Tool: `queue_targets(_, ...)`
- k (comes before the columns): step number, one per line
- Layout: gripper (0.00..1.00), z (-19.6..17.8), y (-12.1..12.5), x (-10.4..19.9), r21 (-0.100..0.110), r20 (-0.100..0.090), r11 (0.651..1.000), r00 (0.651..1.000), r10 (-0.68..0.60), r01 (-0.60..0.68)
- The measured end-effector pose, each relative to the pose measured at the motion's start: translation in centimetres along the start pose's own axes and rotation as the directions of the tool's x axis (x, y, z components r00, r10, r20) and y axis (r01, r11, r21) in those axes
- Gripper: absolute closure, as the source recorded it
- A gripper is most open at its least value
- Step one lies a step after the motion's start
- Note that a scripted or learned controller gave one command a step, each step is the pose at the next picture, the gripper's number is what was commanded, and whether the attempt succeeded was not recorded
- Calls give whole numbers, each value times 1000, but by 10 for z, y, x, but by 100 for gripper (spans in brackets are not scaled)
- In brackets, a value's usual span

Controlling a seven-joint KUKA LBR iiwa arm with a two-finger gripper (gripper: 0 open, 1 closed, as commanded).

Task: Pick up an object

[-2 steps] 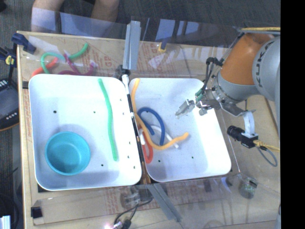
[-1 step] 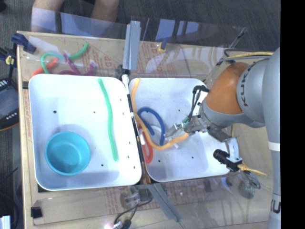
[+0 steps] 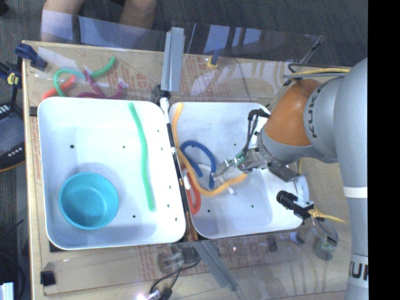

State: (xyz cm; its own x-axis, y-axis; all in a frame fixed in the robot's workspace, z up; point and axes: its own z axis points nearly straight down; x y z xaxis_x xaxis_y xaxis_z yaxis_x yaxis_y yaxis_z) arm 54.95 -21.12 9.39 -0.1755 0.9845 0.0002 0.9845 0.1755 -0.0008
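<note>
Orange flexible plastic tube [image 3: 220,189] lies in right white bin [image 3: 262,220], touching gripper [image 3: 236,165] tip; jaws' state cannot be told.

Fingertips of the gripper [image 3: 232,167] too small to judge as open or closed, orange tube [image 3: 220,190] partly hidden beneath them, arm [image 3: 337,117] behind cut off at frame's edge.
</note>
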Motion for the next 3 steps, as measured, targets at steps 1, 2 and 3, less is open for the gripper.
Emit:
queue_targets(1,100,-10,0,0,2,1,1000,1000,-5,5)
queue_targets(2,0,-10,0,0,2,1,1000,1000,-6,6)
queue_targets(3,0,-1,-12,14,-7,7,1000,1000,8,-8)
